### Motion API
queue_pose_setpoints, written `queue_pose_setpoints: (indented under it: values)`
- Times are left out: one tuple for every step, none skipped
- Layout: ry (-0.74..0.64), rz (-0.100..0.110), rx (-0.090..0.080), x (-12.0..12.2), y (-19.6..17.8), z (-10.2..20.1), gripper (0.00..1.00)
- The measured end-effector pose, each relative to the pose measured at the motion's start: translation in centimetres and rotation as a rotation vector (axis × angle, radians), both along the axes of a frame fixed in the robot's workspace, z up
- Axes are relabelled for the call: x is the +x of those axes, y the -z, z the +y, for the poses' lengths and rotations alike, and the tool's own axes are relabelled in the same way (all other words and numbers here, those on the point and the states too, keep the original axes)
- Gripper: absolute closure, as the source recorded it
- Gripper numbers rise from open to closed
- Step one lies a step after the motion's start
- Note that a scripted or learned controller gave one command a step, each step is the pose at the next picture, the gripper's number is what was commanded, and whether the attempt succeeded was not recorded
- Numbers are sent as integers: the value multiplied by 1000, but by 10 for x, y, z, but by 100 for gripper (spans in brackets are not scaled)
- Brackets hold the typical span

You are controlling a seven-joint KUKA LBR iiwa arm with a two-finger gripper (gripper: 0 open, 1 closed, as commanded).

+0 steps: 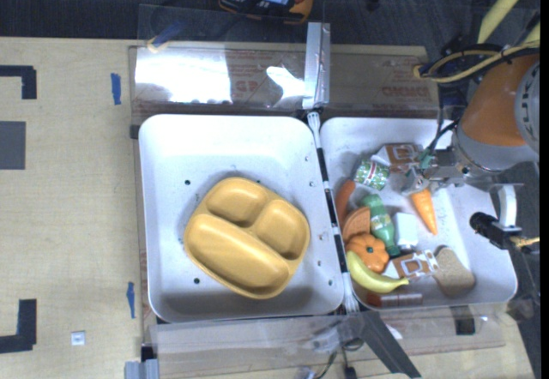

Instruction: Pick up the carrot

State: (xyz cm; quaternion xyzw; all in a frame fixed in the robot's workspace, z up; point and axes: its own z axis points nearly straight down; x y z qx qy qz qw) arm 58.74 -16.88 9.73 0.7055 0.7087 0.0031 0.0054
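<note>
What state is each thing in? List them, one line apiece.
carrot: lying in the right bin, tip toward the camera, just under the gripper.
gripper: low over the carrot's top end; grasp unclear.
yellow tray: resting upright in the left bin.
banana: lying at the right bin's near left corner.
green bottle: lying on its side among the pile.

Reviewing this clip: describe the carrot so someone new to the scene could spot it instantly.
Start at the right bin, the crowded one. Look in its upper middle, just below the gripper. The carrot is the small orange cone pointing down, lying alone on bare white floor, unlike the rounder orange pumpkin packed beside the banana.
</note>
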Motion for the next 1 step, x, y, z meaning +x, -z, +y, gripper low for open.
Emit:
queue_pose_setpoints:
  values:
    - [122,11,3,11,-118,52,100]
